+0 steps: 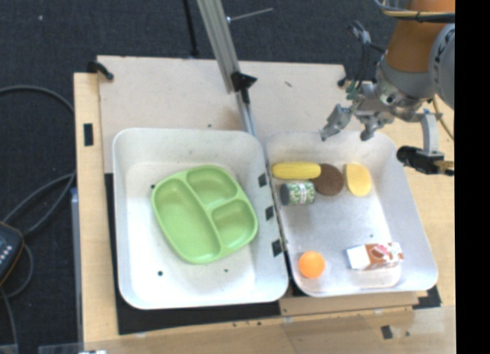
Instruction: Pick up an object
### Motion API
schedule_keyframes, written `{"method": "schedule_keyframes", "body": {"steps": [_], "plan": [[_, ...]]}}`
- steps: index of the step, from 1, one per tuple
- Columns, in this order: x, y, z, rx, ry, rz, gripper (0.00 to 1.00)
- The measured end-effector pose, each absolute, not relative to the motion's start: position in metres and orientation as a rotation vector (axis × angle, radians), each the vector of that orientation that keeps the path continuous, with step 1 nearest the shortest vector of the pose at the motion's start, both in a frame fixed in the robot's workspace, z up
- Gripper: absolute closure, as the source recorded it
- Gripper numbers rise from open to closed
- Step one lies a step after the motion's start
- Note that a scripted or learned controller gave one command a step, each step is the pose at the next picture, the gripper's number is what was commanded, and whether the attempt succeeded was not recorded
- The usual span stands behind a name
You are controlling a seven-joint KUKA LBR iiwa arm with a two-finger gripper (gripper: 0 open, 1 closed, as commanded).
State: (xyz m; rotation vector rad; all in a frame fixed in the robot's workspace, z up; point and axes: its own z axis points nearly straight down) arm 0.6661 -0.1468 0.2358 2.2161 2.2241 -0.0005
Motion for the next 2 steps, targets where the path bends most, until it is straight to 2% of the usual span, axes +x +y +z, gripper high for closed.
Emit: {"method": "schedule_keyframes", "body": {"steps": [1, 2], "plan": [[0.666, -0.147, 0.236, 2.215, 2.224, -0.002, 0.00], [0.665, -0.150, 0.194, 2.221, 2.222, -0.005, 0.00]]}}
